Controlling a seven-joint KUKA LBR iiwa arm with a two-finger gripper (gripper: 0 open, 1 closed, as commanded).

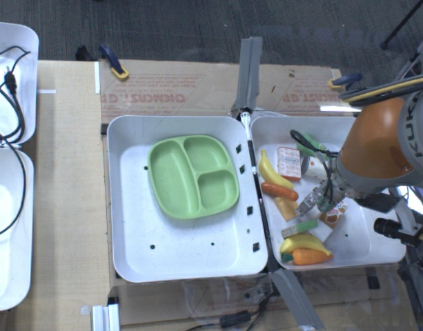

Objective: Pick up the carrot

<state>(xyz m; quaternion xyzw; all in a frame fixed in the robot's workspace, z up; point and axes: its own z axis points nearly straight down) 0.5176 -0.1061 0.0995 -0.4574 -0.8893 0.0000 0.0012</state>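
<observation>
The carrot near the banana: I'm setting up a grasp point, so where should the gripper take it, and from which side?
Probably across the middle of the carrot, coming straight down. It lies flat and slanted, thin enough to span. The banana sits close against its upper side and a yellow piece below, so the fingers should close across its width where gaps allow.

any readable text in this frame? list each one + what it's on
"CHEMCAST GP", red print, seen upside down and partly cut off, repeated twice on the brown cardboard sheet behind the bins.
"KU", start of a dark marking on the arm at the frame's edge; the rest is cut off.
White and red packet in the right bin: printing too small and blurred to read.
</observation>
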